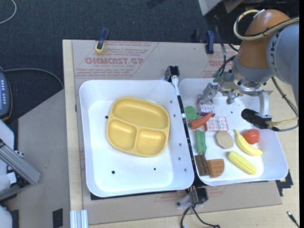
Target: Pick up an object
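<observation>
The right bin (280, 163) holds several toy foods: an orange carrot (200, 122), a green piece (191, 113), a green cucumber (200, 142), a pink-and-white packet (217, 124), a tan round piece (224, 139), a red tomato (252, 136), a banana (248, 144), a corn cob (242, 162), a brown bar (202, 165) and a waffle (216, 167). My gripper (219, 97) hangs over the far end of this bin, just beyond the packet. Its two grey fingers (207, 95) stand apart with nothing between them.
A yellow divided plate (137, 126) lies in the left bin (95, 170). A black divider rail (183, 127) runs between the bins. A black part with a cable (256, 118) hangs from the wrist over the right bin. Clamps sit at the board's far edge.
</observation>
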`<action>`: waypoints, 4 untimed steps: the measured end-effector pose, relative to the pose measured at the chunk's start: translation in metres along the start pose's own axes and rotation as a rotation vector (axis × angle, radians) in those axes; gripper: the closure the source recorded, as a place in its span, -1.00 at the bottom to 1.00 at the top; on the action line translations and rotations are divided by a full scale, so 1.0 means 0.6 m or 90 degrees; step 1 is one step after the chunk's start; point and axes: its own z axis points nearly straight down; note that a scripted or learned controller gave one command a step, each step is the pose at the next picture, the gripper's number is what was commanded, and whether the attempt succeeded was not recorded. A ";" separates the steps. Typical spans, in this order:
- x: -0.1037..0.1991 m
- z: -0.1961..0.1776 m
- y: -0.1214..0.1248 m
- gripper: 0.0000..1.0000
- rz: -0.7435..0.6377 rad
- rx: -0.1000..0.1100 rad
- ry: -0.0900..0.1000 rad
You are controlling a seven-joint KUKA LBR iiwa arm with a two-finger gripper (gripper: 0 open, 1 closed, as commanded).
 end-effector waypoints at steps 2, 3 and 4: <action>0.003 0.099 0.004 -1.00 0.001 -0.006 -0.001; 0.005 0.080 0.006 1.00 0.001 -0.009 -0.001; 0.008 0.007 0.013 1.00 0.000 -0.009 -0.002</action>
